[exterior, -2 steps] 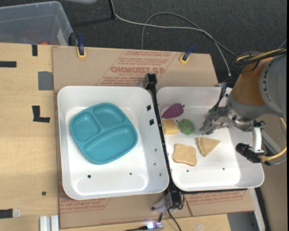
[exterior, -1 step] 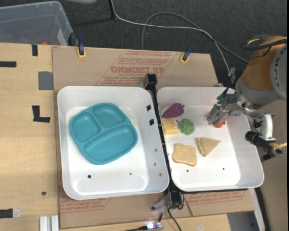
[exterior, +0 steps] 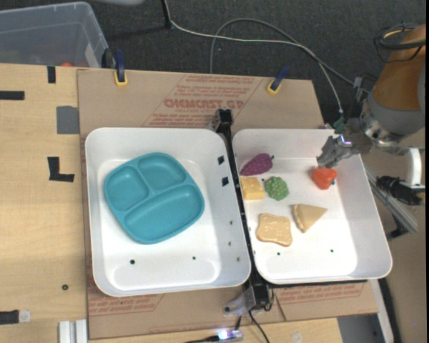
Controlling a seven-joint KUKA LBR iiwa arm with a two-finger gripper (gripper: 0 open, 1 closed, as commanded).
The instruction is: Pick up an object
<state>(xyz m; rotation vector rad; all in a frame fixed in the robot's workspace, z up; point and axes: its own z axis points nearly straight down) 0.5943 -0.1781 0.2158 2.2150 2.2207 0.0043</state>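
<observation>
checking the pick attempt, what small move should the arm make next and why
Probably lower the hand a little onto the red toy: it sits just above that toy in the right bin, and nothing shows between its fingers yet.

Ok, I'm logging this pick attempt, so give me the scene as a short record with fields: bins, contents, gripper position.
left bin: holds a teal divided plate
right bin: holds six toy foods
foods: purple grapes, yellow cheese block, green broccoli, toast slice, tan wedge, red-orange piece
gripper: over the right bin's upper right, just above the red-orange piece
contact: cannot tell whether it touches the piece
</observation>
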